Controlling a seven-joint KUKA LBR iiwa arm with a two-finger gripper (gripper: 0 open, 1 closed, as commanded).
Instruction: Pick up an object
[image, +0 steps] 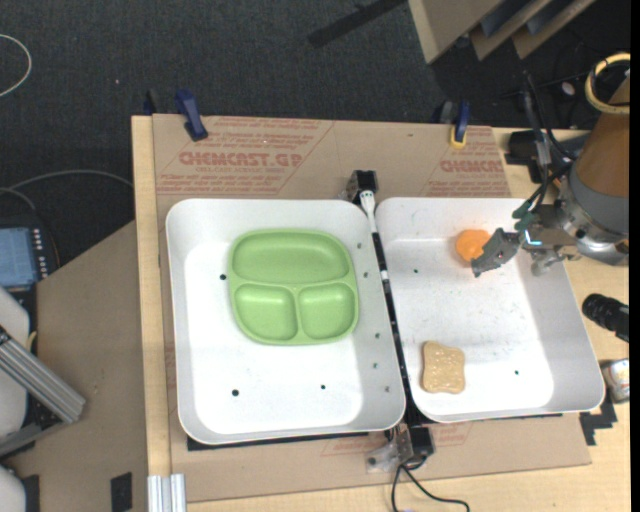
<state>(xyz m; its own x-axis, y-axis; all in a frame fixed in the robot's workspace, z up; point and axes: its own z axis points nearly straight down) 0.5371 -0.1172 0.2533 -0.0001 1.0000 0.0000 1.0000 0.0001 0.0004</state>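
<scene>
1. The bench (300, 140) is a brown cardboard-faced board printed with red lettering, held by a blue clamp (190, 113) at the far left and another clamp (459, 125) at the far right.
2. The left bin (200, 390) and the right bin (560, 370) sit on it side by side, their inner rims touching along the middle.
3. The arm (605, 190) reaches in from the right edge over the far right part of the right bin, its grey body broad and its orange band near the picture's edge.
4. A green divided plate (294, 285) with three compartments lies in the far half of the left bin.
5. The jaws (500, 250) sit low over the right bin's far part, just beside the orange ball; one dark finger points toward it, and I cannot tell how far apart the fingers are or whether they hold anything.
6. A tan cracker-like piece (443, 368) lies near the right bin's near rim, well apart from the ball.
7. The orange ball (469, 243) rests on the right bin's floor near its far wall, left of the fingers.
</scene>
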